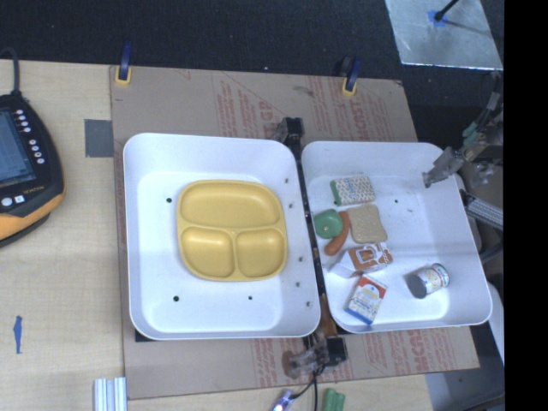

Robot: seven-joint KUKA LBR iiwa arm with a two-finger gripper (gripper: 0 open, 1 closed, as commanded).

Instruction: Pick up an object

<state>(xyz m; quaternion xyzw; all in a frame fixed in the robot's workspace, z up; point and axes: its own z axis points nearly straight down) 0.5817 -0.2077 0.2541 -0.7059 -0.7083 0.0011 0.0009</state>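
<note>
Gripper [437,173] at right bin [454,315] far rim, grip state unreadable, nothing visibly held. Candidates below: can [427,280] lying apart, easiest reach; carton [366,300], toast [367,223], green piece [327,223] clustered by divider. Yellow tray [231,229] fills left bin [154,306].

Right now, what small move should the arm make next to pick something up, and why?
Probably swing the end effector inward and down toward the can. It sits at the right bin's upper right rim, holding nothing, and the can lies apart from the clustered items.
</note>
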